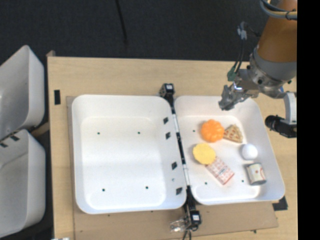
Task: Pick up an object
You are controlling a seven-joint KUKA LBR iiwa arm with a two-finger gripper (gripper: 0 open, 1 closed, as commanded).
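The orange knobbly object sits near the middle of the right bin, touching a tan wedge; beside them lie a yellow disc, a white ball, a flat patterned packet and a small can. It lies just below and slightly left of the claw, which hangs over the bin's upper edge; whether it is released or clenched I cannot tell. The left bin shares the table.
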